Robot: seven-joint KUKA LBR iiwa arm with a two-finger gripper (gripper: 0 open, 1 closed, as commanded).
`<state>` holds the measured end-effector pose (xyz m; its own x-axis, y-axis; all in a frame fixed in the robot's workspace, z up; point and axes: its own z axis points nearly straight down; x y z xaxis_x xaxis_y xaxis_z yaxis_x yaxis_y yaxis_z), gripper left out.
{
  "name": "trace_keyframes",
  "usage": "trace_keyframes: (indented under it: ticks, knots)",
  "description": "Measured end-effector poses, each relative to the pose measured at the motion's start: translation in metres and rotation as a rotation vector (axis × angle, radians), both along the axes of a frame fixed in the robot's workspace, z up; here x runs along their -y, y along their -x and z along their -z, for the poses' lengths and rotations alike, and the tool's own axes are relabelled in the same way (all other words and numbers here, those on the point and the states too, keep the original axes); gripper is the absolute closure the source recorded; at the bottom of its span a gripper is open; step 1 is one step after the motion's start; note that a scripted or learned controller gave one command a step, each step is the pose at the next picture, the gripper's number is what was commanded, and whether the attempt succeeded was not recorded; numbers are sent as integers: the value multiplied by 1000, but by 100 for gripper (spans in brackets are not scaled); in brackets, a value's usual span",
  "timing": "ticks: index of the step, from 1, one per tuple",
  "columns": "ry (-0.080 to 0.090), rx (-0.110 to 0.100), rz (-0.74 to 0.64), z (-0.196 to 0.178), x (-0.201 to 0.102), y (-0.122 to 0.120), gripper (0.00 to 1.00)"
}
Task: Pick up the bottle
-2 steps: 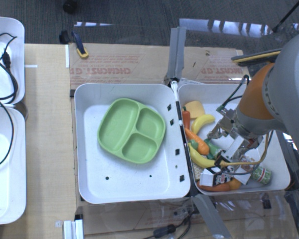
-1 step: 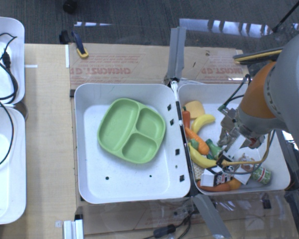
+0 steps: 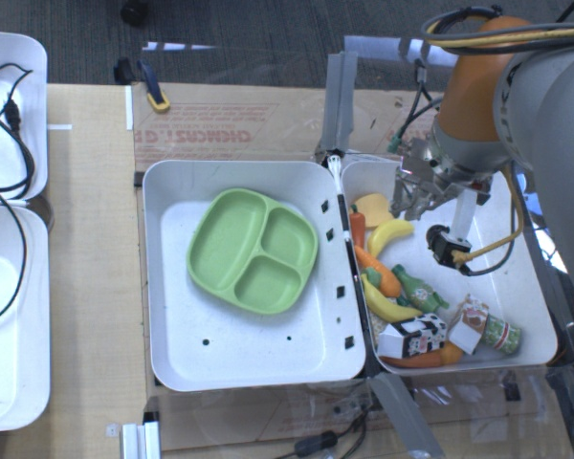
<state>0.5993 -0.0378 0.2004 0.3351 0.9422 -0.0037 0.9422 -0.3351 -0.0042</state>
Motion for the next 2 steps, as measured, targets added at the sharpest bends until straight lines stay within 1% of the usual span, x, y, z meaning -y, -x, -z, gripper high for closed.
trace_keyframes:
  ticks: [1, 2]
  knots:
    - [0, -1, 0, 0, 0, 0, 0]
    - [-1, -2, -109, 11, -11, -7, 0]
